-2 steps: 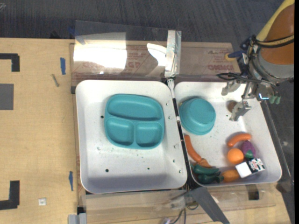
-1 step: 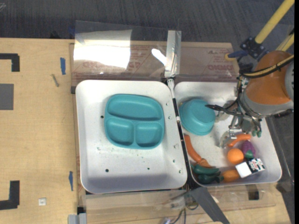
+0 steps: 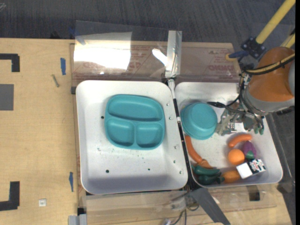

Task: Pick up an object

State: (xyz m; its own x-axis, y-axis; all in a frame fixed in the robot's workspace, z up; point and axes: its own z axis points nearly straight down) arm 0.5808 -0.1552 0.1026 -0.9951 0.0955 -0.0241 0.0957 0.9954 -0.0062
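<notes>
The right bin (image 3: 274,170) holds a teal bowl (image 3: 199,120) at its upper left. An orange carrot-like piece (image 3: 240,138), a purple piece (image 3: 249,149) and an orange ball (image 3: 236,156) lie right of centre. A white block with a dark patterned end (image 3: 251,168) sits near the front right. A long orange carrot (image 3: 194,153) and a dark green piece (image 3: 207,172) lie along the front left. My gripper (image 3: 236,122) hangs low inside the bin, just right of the bowl and above the carrot-like piece. Nothing shows between its fingers.
The left bin (image 3: 89,107) carries a teal three-compartment tray (image 3: 135,121). A clear plastic sheet (image 3: 122,55) lies behind the bins. A metal divider (image 3: 173,55) stands at the back between them. The arm's orange band (image 3: 274,78) is over the right bin's back right corner.
</notes>
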